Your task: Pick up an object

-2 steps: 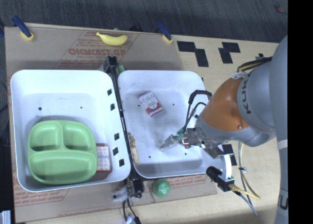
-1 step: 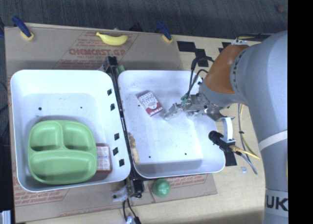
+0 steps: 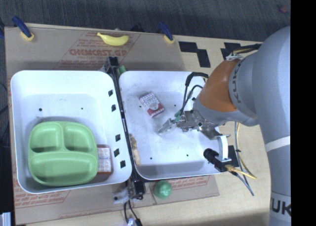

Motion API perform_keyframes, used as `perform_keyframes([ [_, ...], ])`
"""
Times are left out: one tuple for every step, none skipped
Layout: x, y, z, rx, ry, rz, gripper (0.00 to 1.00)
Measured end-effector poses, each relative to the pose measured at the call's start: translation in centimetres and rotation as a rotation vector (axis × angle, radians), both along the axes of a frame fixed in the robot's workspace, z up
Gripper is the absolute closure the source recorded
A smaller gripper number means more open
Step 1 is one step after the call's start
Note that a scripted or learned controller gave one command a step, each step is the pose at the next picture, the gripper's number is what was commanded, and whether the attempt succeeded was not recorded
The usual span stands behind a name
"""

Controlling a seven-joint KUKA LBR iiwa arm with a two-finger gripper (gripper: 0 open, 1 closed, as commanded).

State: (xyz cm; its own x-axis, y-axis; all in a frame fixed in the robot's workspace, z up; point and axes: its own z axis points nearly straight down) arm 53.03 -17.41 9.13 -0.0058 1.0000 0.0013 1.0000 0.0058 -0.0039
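A small red and white packet lies flat in the right bin, toward its back left. My gripper hangs over the middle of that bin, just right of and in front of the packet, apart from it. Nothing shows in the gripper. The grey arm with its orange band reaches in from the right over the bin's right wall. In the left bin a green divided plate lies at the front, with a small brown and red box against its right side.
A yellow banana lies on the cardboard behind the bins. A green ball sits on the cardboard in front of the right bin. Blue clamps hold the cardboard's back edge. Black clips run along the wall between the bins.
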Motion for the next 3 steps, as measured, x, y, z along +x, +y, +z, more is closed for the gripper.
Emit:
perform_keyframes([
  [8.6,0.3,0.1,-0.001,-0.004,-0.001,0.0],
  [8.6,0.3,1.1,-0.001,-0.003,0.005,1.0],
  [5.5,-3.3,12.7,-0.003,-0.007,-0.001,1.0],
])
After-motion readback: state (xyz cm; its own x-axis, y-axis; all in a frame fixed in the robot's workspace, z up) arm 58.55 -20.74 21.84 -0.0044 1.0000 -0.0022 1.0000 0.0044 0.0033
